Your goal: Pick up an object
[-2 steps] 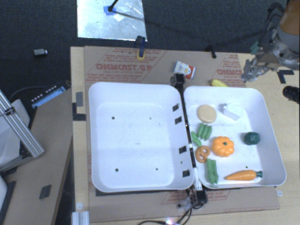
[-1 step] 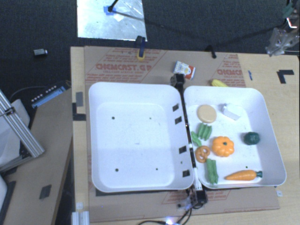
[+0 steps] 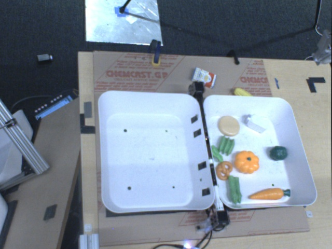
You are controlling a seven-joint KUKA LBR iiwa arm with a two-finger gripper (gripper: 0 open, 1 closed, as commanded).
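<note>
The right bin (image 3: 290,113) holds a beige disc (image 3: 229,125), a small white block (image 3: 254,123), a dark green ball (image 3: 278,153), an orange pumpkin (image 3: 247,162) touching a pretzel (image 3: 224,170), green pods (image 3: 226,144) and a carrot (image 3: 267,194) by the near rim. The left bin (image 3: 150,100) lies just beside it. On the worktop (image 3: 295,74) behind the bins lie a yellow piece (image 3: 241,92) and a small orange-and-white packet (image 3: 204,77); red print on the cardboard (image 3: 136,73) seems to read "CHEMCAST GP".
</note>
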